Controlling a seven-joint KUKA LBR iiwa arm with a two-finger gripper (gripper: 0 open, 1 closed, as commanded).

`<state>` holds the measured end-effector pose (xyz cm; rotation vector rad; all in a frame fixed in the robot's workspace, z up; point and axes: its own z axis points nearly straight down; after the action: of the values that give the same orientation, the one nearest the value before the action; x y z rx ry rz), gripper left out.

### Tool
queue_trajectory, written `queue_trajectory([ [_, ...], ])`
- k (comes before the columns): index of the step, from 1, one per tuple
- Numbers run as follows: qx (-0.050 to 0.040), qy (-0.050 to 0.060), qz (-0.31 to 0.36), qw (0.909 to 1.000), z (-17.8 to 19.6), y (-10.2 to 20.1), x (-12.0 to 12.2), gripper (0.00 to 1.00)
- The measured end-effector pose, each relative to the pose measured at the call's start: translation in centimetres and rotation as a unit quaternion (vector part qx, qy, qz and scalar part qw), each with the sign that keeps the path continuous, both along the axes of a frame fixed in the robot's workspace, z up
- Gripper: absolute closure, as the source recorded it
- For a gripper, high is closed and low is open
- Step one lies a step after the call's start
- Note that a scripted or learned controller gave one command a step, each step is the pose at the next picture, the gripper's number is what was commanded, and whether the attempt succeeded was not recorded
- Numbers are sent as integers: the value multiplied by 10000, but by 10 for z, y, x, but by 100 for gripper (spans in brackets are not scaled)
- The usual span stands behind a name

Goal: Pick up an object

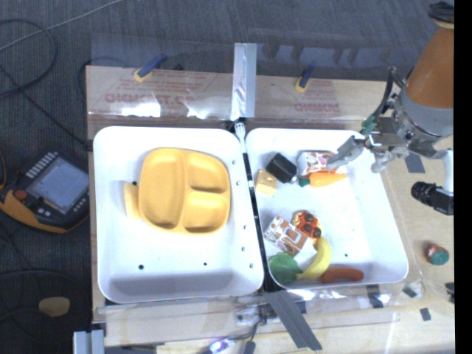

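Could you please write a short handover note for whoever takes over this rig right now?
Gripper: above the right bin's upper right part, by the carrot; nothing seen held.
Right bin: black block, pale yellow block, red-and-white packet and carrot near the top; patterned carton, banana, green leafy item and red sausage near the bottom.
Left bin: yellow divided tray.
Done: nothing lifted.
Left: grasp and lift one object.
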<state>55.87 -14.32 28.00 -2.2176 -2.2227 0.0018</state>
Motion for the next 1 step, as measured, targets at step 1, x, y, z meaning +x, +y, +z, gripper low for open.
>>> queue_trajectory([
  [1, -7, 3, -164, 9999, -125, 8, 58, 0],
])
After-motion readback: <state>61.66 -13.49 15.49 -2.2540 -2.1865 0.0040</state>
